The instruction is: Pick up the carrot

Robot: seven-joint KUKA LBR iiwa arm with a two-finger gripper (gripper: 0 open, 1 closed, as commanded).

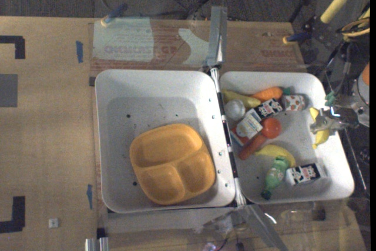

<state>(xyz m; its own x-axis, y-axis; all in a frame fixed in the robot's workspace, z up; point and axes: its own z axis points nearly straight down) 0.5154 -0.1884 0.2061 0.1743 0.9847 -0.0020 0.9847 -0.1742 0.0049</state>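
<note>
We see the carrot (267, 93) near the top of the right bin (341, 185), beside a banana (239, 97) and a small carton (269, 107). We judge it light, stiff and smooth, best taken across its middle. The gripper (327, 120) hangs at the bin's right wall; open or closed, we cannot tell. Neighbours crowd below; above is clearer.

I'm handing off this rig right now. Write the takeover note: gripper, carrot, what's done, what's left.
Gripper: at the right bin's right rim, nothing seen between its fingers.
Carrot: lying at the back of the right bin, beside a small milk carton and a yellow banana, apart from the gripper.
Done: no grasp yet.
Left: move the gripper to the carrot, grip it, lift it.
</note>
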